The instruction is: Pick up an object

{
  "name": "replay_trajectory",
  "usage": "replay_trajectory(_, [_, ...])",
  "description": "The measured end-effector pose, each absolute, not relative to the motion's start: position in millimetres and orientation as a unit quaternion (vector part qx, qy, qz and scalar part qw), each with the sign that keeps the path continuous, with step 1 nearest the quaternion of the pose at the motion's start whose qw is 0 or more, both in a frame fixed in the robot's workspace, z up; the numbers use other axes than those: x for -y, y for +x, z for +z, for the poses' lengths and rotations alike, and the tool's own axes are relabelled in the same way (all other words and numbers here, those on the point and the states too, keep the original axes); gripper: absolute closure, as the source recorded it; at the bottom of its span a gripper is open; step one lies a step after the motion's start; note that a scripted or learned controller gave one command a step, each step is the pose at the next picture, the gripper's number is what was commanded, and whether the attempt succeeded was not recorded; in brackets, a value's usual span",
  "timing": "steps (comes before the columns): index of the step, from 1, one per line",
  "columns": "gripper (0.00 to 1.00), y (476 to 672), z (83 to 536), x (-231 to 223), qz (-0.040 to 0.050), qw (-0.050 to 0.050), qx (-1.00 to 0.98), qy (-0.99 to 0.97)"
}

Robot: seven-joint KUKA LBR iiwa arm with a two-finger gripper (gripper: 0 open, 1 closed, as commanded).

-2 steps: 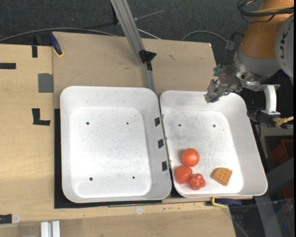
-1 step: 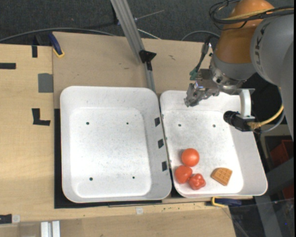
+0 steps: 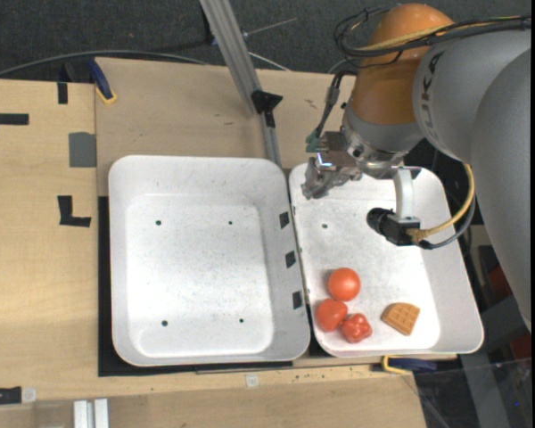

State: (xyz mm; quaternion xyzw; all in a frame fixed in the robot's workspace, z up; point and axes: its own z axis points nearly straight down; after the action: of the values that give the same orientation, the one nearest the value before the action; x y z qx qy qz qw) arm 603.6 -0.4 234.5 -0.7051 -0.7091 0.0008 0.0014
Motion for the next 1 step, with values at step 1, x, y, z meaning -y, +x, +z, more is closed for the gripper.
replay_trajectory(1, [1.0, 605.7, 222.5, -50.8, 0.0011, 0.002, 0.709, -0.705])
